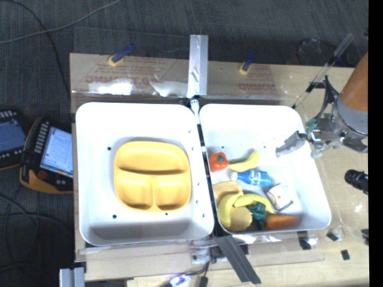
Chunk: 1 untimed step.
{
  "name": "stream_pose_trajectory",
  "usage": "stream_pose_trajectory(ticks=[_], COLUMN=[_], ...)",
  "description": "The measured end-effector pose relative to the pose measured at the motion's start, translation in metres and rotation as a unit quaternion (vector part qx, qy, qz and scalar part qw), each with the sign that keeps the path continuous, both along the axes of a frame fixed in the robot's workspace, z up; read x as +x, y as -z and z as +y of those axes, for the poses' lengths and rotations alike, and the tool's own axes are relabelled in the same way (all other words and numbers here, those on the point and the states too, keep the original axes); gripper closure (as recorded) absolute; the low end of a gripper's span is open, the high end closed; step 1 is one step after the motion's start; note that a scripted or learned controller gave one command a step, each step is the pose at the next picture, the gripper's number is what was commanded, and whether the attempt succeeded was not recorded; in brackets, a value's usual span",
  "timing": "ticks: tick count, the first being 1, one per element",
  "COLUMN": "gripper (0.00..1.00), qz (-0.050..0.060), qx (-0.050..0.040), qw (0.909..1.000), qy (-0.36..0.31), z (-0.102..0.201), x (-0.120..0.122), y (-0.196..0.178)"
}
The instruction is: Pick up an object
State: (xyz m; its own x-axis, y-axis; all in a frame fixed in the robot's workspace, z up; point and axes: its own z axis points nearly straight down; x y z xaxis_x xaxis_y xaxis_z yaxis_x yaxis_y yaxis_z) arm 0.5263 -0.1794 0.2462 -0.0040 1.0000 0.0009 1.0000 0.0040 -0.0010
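While in bins [96, 220]: tray [152, 176], toys [254, 196].

tray [152, 175] in left bin [96, 124] | toys, maybe 6, in right bin [251, 121]

A single fixed camera looks down at a slant from above the bench [299, 82], far enough off to take in both white bins: the left bin [96, 160] and the right bin [311, 178], with dark carpet [179, 11] beyond the bench's far edge
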Motion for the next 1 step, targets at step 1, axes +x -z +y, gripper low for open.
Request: stream_pose_trajectory(ticks=[1], gripper=[0.00], qz=[-0.004], qx=[-0.0008], qw=[0.9938], qy=[-0.111], z=[0.0261], x=[0.0483], y=[0.1291])
